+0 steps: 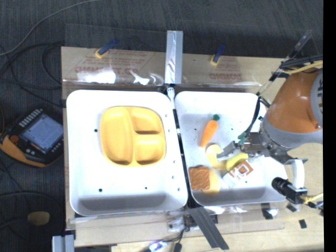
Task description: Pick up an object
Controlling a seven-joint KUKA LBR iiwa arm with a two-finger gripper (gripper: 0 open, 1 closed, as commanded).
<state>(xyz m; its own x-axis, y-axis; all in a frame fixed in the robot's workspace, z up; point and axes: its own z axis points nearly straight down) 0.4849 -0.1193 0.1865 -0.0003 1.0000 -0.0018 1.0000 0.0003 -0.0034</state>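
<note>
In the right bin (247, 101), an orange carrot (209, 131) with a green top lies near the middle. Below it are a pale yellow round piece (212, 153), a brown slice of toast (199, 178) and a yellow banana-like piece (234, 163). A small white and orange box (242, 169) sits just right of the banana piece. My gripper (237, 149) reaches in from the right and hangs low over the yellow piece and the box, right of the pale round piece. Whether it touches any of them is hidden by the wrist.
The left bin (84, 193) holds a yellow divided plate (133, 134). A metal divider (178, 140) runs between the bins. The grey and orange arm (296, 109) covers the right bin's right edge. A handheld pendant (37, 135) lies on the floor at the left.
</note>
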